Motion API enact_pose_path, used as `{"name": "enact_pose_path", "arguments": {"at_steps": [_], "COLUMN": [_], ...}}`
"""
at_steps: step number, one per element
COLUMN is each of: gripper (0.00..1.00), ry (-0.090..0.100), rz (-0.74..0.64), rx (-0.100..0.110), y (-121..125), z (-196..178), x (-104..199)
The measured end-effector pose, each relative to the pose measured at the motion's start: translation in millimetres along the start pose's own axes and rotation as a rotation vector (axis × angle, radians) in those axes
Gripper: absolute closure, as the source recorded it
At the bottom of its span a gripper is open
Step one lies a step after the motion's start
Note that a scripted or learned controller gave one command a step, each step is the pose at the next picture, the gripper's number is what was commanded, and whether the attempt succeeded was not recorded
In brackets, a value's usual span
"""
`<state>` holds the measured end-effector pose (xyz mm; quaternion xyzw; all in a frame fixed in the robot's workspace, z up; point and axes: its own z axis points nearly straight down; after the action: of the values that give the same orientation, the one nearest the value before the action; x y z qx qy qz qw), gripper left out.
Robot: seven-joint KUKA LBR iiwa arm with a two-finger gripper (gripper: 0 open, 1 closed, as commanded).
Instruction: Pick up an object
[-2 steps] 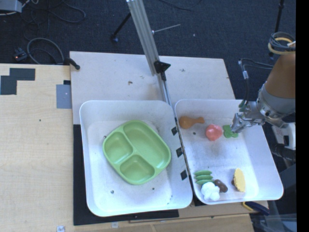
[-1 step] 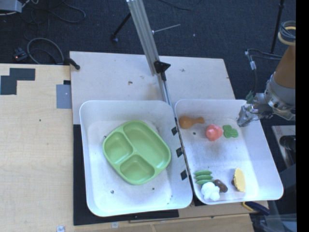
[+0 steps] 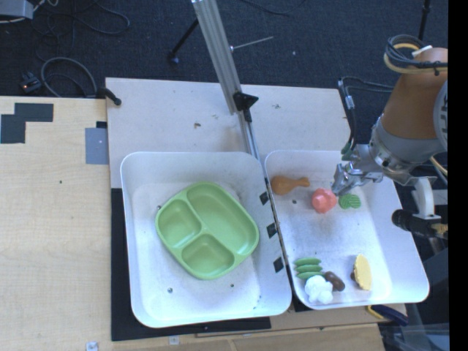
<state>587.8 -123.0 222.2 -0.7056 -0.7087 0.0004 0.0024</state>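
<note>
1. The gripper [image 3: 346, 185] hangs low over the right bin [image 3: 398, 269], just beside a red ball [image 3: 323, 200] and a small green toy [image 3: 350, 202].
2. It is too small to see clearly; perhaps it touches the green toy, I cannot tell.
3. An orange drumstick [image 3: 287, 185] lies near the divider.
4. The left bin [image 3: 139, 284] holds a green plate [image 3: 207, 229].

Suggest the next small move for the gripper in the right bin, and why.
Probably lower straight down. The gripper sits above the green piece, beside the red ball, and nothing shows between its fingers. Whether it is open is unclear, so check that first.
</note>
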Motion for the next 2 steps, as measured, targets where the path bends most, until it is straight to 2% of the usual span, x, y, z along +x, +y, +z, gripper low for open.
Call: {"name": "enact_pose_path", "arguments": {"at_steps": [2], "gripper": [1.0], "ry": [-0.001], "rz": [-0.001], "rx": [-0.002], "y": [-3], "z": [-20], "x": [106]}}
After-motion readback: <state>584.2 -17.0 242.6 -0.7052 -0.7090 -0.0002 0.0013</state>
